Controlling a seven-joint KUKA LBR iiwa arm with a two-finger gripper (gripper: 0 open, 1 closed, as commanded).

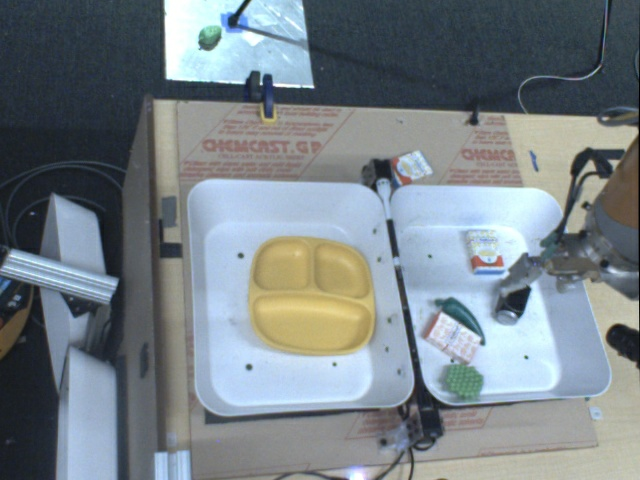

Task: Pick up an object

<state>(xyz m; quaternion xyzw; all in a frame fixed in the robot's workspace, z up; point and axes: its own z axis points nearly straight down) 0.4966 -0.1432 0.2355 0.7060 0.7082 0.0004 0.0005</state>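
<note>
The right bin (575, 363) holds several small things. A white and red box (484, 250) lies near its back. A dark green pepper-like piece (461, 318) rests across a red and white packet (452, 337). A green knobbly ball (463, 380) sits by the front wall. My gripper (512, 298) reaches in from the right and hangs low over the bin floor. It is below the box and just right of the green piece, and its dark tip touches none of them that I can see.
The left bin (215, 268) holds a yellow divided plate (310, 296). A small orange and white carton (410, 167) lies on the cardboard behind the bins. The arm's grey body (610, 233) hangs over the right bin's right rim.
</note>
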